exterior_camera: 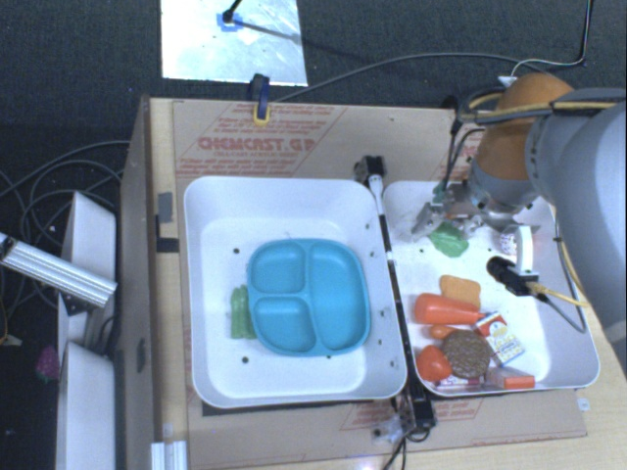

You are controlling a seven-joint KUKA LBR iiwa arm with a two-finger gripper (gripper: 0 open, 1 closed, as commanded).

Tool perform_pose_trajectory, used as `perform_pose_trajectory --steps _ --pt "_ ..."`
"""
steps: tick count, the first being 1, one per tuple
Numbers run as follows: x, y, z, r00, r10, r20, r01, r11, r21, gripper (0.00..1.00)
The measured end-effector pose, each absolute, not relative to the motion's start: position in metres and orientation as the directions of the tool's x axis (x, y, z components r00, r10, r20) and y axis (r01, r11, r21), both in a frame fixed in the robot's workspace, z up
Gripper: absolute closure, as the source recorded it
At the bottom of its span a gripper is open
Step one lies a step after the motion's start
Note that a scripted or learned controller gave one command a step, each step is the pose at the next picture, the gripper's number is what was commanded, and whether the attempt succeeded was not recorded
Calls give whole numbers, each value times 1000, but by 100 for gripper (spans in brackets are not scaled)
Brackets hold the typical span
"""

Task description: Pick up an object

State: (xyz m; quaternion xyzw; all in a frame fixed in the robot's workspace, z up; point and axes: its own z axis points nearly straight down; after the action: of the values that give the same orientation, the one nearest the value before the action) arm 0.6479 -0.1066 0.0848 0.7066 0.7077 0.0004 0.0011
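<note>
My gripper [449,219] hangs low over the far part of the right bin [563,355]. Directly under it, touching or almost touching it, lies a small green object [452,242]. Whether the gripper has hold of that green object cannot be made out. Nearer the front of the same bin lie an orange chunk [460,289], an orange carrot [447,310], a brown round patty [465,353], a red tomato-like piece [433,362] and a small red and yellow box [501,339].
The left bin [211,262] holds a blue divided plate [308,296] with a green stick-shaped piece [239,312] at its left side. A black divider rail [385,248] runs between the bins. The grey arm [578,164] covers the right bin's far right corner.
</note>
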Motion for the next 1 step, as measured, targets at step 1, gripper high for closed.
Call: perform_pose_trajectory --steps 1 --pt "669 -119 85 -4 1000 -1 1000 4 3 0"
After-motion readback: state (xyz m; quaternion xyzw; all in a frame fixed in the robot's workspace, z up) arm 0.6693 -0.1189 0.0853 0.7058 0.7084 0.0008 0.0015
